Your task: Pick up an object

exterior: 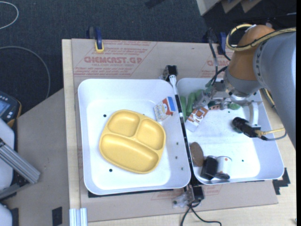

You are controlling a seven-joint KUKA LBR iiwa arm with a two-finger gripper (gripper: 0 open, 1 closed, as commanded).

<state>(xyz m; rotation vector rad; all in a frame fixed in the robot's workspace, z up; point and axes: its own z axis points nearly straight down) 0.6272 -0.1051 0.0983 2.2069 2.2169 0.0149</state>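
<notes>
Gripper (pixel 214 99) is hovering over the right bin (pixel 268 159); its opening cannot be told. Green object (pixel 193 101) and small carton (pixel 196 116) are lying just beside it, so a centred descent is advisable.

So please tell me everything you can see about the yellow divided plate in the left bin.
The yellow divided plate looks like smooth, glossy plastic with rounded corners. Raised ridges split it into three compartments: two smaller ones at the far side and one long one nearer the camera. It lies flat, right way up, turned at a slant, on the floor of the left bin. Nothing lies in it.
</notes>
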